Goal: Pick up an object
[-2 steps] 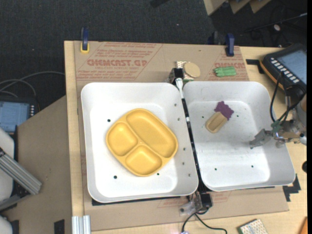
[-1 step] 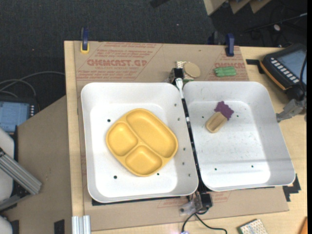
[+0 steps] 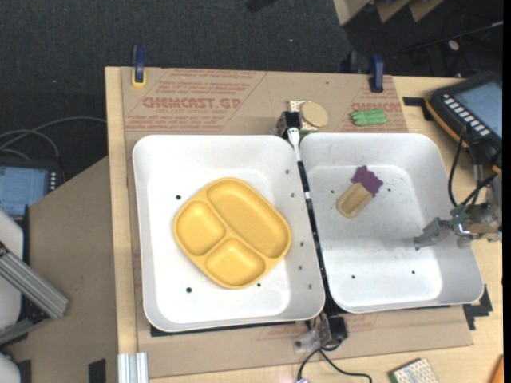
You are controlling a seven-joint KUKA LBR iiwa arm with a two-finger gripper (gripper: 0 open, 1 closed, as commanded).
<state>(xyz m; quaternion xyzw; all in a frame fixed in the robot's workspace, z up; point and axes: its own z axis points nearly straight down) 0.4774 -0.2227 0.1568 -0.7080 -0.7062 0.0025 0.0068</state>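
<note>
Tan rounded oblong block [image 3: 354, 200] with a small purple flat piece [image 3: 367, 179] touching its upper end, both in the right white bin [image 3: 383, 294], upper-left part of its floor. Yellow three-compartment plastic tray [image 3: 231, 231] sits in the left white bin [image 3: 152, 214], alone. Gripper [image 3: 435, 231] at the right bin's right edge, low, holding nothing; can't tell how its jaws stand. Key relation: the tan block lies left and slightly up from the gripper, well apart, bare bin floor between. Block's long axis runs diagonal, lower-left to upper-right. Likely nearest target; a grasp across the short axis looks best.
</note>
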